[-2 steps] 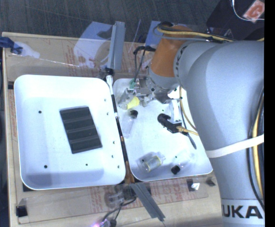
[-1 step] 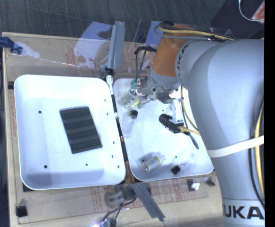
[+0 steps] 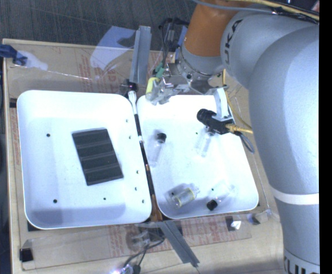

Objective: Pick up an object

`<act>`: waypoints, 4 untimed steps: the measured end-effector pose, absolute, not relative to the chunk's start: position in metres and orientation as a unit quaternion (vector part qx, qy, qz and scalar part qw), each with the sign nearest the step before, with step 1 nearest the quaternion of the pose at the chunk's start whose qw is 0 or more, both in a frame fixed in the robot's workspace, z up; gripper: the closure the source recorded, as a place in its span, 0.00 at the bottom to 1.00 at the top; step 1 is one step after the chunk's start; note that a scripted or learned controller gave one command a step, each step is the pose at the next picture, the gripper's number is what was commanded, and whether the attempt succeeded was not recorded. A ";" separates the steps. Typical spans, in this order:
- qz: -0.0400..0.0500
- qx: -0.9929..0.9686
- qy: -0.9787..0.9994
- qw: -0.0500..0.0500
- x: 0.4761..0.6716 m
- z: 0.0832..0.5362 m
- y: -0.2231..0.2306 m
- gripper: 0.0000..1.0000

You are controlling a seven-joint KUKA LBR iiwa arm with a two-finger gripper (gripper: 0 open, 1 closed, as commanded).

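My gripper (image 3: 186, 93) hangs over the far edge of the right bin (image 3: 243, 170), under the orange wrist band. It is in view, but its state is not readable from this angle. Nothing shows in its grasp. In the right bin lie a clear vial with a black cap (image 3: 158, 143), a second clear vial (image 3: 203, 145), a small glass jar (image 3: 183, 196) and another black-capped vial (image 3: 217, 201) near the front wall. A dark ribbed rectangular block (image 3: 97, 156) lies flat in the left bin (image 3: 34, 113).
The grey arm covers the right side of the bench. A metal bracket (image 3: 140, 53) stands behind the wall between the bins. Clear plastic sheets (image 3: 111, 50) lie on the bench at the back. A clamp (image 3: 171, 241) sits at the front between the bins.
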State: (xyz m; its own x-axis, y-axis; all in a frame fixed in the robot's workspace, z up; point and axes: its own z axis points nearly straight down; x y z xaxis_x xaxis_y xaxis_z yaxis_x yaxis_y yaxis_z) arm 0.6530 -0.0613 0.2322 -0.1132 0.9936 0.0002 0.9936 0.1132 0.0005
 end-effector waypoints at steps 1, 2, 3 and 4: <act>-0.001 0.664 0.748 -0.002 0.613 0.238 -0.157 1.00; -0.001 0.663 0.748 -0.002 0.613 0.238 -0.157 0.00; -0.002 0.691 0.723 -0.002 0.643 0.091 -0.161 0.00; -0.002 0.689 0.725 -0.003 0.643 0.101 -0.159 1.00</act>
State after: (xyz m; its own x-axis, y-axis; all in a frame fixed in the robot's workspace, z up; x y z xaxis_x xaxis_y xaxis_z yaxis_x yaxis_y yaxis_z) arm 0.6433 -0.1593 0.1008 -0.0511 0.9987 0.0012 0.9987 0.0511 -0.0066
